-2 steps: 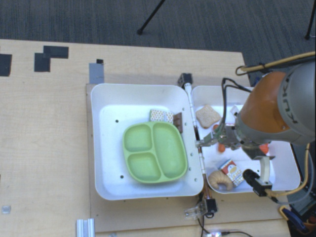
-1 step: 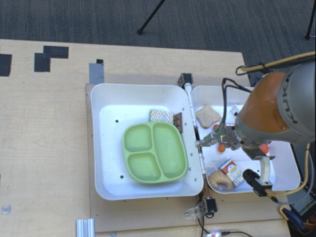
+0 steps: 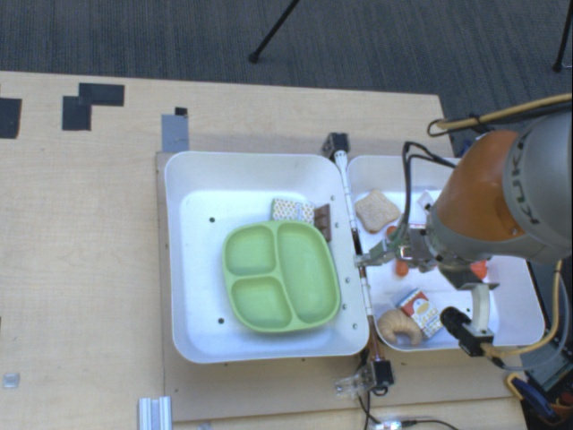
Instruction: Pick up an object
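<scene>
A divided plate (image 3: 282, 278) lies in the left bin (image 3: 192, 267).

A pale wood bench (image 3: 81, 276) fills the lower frame. Dark grey carpet (image 3: 161, 21) runs across the top, from ten to two o'clock. Black tape patches (image 3: 89, 104) sit on the bench at ten o'clock. A thin black stand leg (image 3: 282, 16) crosses the carpet at twelve.

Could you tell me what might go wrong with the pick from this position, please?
1. The arm hangs over the middle of the right bin, hiding what lies beneath, so a grasp there may miss or catch the wrong item.
2. The small carton lies against the croissant near the front wall; closing on one could drag or jam the other.
3. The bread slice lies flat near the divider, probably hard to pinch.
</scene>
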`<control>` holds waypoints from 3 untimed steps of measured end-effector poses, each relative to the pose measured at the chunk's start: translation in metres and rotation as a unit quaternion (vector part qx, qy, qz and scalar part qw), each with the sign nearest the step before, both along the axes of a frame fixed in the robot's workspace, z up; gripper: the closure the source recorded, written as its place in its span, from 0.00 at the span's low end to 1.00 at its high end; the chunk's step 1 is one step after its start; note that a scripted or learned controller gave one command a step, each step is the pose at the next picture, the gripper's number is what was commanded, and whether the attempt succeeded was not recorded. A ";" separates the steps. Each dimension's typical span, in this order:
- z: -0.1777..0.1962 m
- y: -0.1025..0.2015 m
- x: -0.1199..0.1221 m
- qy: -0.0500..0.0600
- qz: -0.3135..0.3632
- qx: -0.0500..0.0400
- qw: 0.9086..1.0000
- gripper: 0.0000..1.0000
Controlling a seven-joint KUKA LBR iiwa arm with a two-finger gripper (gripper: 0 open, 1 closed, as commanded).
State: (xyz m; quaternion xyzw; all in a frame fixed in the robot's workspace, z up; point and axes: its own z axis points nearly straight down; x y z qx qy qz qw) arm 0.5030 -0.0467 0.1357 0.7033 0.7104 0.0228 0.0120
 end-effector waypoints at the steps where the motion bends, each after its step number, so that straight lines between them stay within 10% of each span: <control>1: 0.000 0.000 0.000 0.000 0.000 0.000 1.000 0.00; 3: 0.000 0.000 0.000 0.000 0.000 0.000 1.000 0.00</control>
